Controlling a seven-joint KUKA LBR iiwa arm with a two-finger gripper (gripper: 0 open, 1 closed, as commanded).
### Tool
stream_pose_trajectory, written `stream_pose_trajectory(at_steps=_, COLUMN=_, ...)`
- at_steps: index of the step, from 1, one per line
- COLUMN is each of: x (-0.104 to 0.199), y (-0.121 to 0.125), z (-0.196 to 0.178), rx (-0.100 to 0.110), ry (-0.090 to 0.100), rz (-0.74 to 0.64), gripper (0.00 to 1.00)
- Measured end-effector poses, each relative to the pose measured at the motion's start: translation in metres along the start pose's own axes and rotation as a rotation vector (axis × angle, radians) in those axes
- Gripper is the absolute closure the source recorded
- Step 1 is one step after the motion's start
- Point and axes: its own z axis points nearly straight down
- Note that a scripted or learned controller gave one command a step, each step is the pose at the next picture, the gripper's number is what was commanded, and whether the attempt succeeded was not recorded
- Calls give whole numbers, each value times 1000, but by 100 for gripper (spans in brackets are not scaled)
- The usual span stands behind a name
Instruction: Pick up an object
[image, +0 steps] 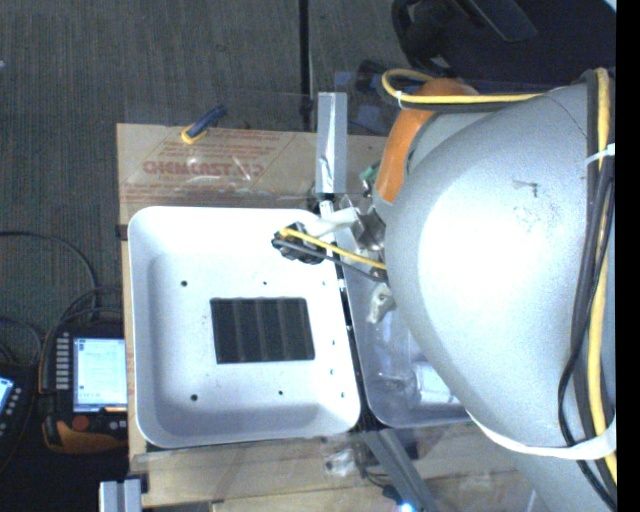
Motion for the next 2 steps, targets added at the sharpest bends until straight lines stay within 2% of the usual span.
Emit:
stream_pose_trajectory(at_steps=1, x=9, y=67, z=8, rx=-6, ry=2, rz=3, gripper=0)
stream_pose_trajectory(at_steps=2, x=-25, y=135, z=100, rx=-11, ry=15, rz=3, gripper=0)
